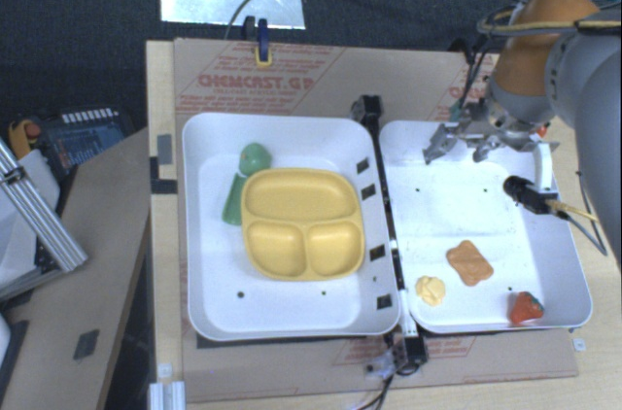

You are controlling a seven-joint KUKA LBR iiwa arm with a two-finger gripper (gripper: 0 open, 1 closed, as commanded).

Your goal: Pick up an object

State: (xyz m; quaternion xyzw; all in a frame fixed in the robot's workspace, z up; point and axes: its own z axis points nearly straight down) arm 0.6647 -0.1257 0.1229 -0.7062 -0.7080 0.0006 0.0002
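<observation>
Gripper point(457, 151) sits at upper right of frame, over the top edge zone of the right bin point(564, 248). Fingers point(432, 149) spread apart, nothing between them. Arm comes in from the right edge.

Right bin, lower part:
- tan piece point(468, 262), flat and lumpy, lower middle of the bin. Long axis runs upper left to lower right.
- pale yellow lump point(430, 290), just lower left of the tan piece, close but apart. Roundish, no clear axis.
- red item point(526, 307), in the bin's lower right corner, near the rim. Stubby; which way it points cannot be told.

All three lie well below the gripper in the frame, none touching it.

Left bin point(209, 301), centre left of frame:
- yellow divided plate point(296, 223), three compartments, one wide at top and two smaller below. It takes up the middle of the bin, with its long axis tilted a little from top left to bottom right.
- green item point(241, 185), at the plate's upper left edge, touching it or partly tucked behind the rim. Rounded end points up and slightly right, wider body goes down and left. Long axis is near vertical in the frame.
</observation>
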